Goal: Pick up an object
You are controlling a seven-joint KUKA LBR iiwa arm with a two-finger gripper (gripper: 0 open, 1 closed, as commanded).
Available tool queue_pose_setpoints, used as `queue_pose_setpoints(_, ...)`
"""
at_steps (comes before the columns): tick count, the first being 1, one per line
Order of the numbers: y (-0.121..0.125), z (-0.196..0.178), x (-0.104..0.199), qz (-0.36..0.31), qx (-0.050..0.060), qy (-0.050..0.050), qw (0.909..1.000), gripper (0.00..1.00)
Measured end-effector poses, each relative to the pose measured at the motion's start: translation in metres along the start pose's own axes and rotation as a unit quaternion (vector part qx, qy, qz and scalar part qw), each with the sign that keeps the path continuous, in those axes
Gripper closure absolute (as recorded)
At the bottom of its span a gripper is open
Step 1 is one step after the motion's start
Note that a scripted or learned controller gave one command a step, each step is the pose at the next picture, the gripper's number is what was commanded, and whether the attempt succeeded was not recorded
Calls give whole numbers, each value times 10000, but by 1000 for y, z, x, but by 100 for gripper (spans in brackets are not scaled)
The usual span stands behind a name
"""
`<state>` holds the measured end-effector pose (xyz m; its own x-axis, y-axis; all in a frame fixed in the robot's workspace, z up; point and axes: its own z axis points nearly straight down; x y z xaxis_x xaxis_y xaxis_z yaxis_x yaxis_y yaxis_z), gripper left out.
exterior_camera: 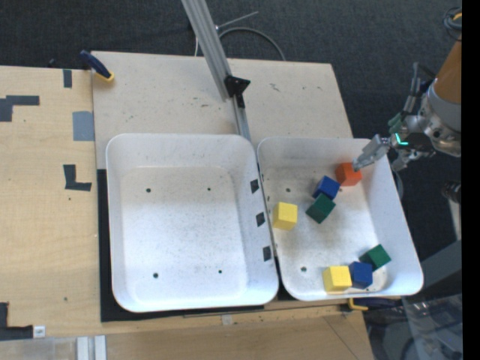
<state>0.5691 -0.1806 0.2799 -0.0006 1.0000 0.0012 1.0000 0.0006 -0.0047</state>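
Note:
The right bin (300, 147) holds several small blocks. An orange block (347, 174) lies near its far right wall, with a blue cube (327, 187) and a dark green cube (320, 208) just in front of it. A yellow cube (285, 215) sits by the bin's left wall. At the near right corner lie a green cube (377, 256), a second blue cube (361, 274) and a second yellow cube (337, 278). My gripper (380, 160) hovers over the bin's right rim, open, its left fingertip (363, 161) just right of the orange block. Nothing is between the fingers.
The left bin (180, 145) stands beside the right one. A slanted metal pole (210, 36) crosses the back and ends at a black bracket between the bins. A blue and yellow clamp (97, 66) lies at the bench's far left.

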Motion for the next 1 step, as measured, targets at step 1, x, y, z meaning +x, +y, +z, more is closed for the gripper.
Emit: queue_pose_setpoints(1,1,-2,0,-8,-20,-5,10000,0)
